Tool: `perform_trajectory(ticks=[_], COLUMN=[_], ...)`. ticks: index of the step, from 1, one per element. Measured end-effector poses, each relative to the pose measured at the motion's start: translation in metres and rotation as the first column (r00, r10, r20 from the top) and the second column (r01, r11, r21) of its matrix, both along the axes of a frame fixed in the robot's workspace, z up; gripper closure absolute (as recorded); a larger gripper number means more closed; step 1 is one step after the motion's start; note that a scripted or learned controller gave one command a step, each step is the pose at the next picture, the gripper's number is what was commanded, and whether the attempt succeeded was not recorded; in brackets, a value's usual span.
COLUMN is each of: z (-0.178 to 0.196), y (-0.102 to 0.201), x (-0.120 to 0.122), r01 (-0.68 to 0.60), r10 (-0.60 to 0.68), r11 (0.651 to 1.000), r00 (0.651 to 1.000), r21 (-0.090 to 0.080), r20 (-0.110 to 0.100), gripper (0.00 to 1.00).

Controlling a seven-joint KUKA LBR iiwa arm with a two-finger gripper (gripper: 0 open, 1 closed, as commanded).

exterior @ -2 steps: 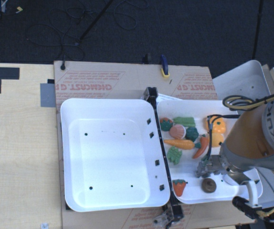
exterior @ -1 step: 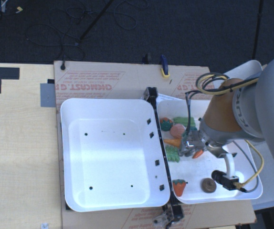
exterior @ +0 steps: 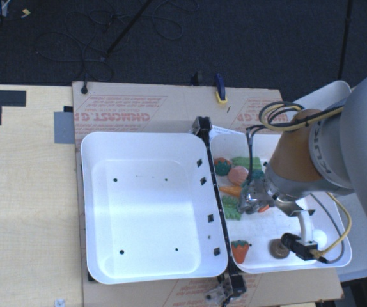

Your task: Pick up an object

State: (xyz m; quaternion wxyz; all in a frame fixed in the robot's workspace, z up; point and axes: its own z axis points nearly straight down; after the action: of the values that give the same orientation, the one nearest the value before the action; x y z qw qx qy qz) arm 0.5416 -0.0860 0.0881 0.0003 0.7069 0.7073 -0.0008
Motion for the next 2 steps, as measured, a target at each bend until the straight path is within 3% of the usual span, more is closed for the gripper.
perform_trajectory(ticks=[1, 2], z=[0.000, 0.106], y=[0.001, 0.114], x=[0.013, 0.046], r01=[-0.001, -0.012], r10=[0.001, 0.012], r11=[1.000, 1.000], r00=[1.000, 1.000], r21=[0.002, 0.007], r20=[-0.001, 0.010], gripper=[1.00, 1.00])
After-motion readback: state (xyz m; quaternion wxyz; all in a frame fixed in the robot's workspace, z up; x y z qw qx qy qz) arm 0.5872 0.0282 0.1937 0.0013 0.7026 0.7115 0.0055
